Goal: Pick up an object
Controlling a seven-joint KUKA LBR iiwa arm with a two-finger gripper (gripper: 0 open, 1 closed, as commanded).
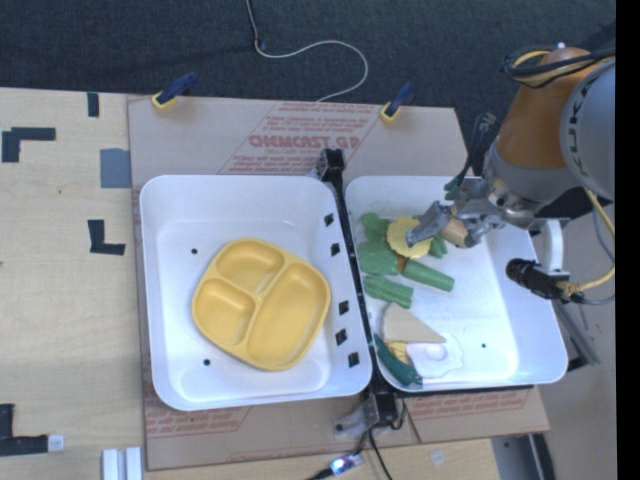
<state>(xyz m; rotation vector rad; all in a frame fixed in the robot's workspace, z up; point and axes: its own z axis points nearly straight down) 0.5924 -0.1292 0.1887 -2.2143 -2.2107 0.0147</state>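
Hand hovers low over the upper part of the right bin, in the right half of the frame, and whether it is open or closed I cannot tell, since the metal parts blur together against the clutter beneath. Nothing can be seen held in it.

Its tip points toward the left and slightly down, right at a small yellow piece that lies touching or just under it. Around that piece sit several green toy vegetables, heaped near the divider between the bins; one long green piece lies just below the hand, its long axis running left to right with a slight downward tilt. A pale wedge rests further toward the lower edge of the bin.

From the right the arm comes in, its orange band in the upper right, the wrist bent so the hand slants down and leftward. A yellow divided plate lies alone in the left bin, well apart from the hand.
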